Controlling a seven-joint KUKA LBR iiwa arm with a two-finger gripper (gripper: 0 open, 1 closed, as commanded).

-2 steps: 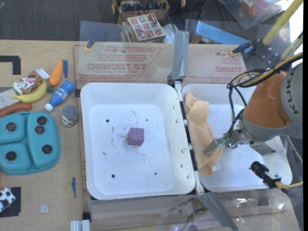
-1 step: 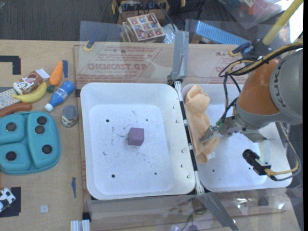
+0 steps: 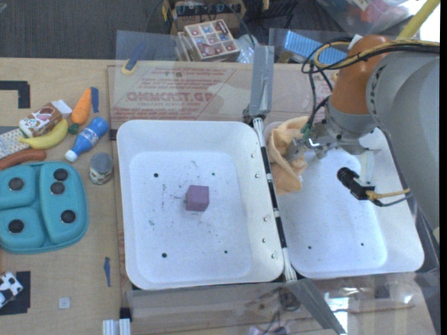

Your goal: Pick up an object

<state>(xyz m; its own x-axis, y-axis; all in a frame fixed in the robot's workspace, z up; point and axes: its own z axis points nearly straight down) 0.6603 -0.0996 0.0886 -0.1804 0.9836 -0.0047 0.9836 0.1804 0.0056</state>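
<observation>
- Closest to where I stand is the front lip of the left bin [image 3: 202, 279]; I'll place everything else from that bin.
- Inside it, near the middle of its floor, sits a small purple block [image 3: 197, 198], alone and untouched, with dark specks scattered around it.
- Off the bin's left side, on the bench, lie a teal moulded tray [image 3: 38, 208], a small grey can [image 3: 101, 167], a toy bottle [image 3: 87, 137], a banana [image 3: 45, 138] and a carrot [image 3: 83, 105].
- Touching the left bin's right wall is the right bin [image 3: 349, 253]. A yellow cloth [image 3: 284, 160] is bunched in its back left corner, draped against the shared wall.
- Over that cloth hangs the gripper [image 3: 306, 147], the grey arm [image 3: 405, 110] with its orange band running away to the right.
- I cannot tell how far apart the claw's fingers stand; it may be pinching the cloth, but the folds hide the tips.
- My read: the pick is mid-attempt at best. Nothing is visibly lifted clear, so a secure grasp and the lift both appear left to do.
- Beyond the bin's far edge lie a flat cardboard sheet [image 3: 174, 89] and a patterned box [image 3: 208, 39].
</observation>
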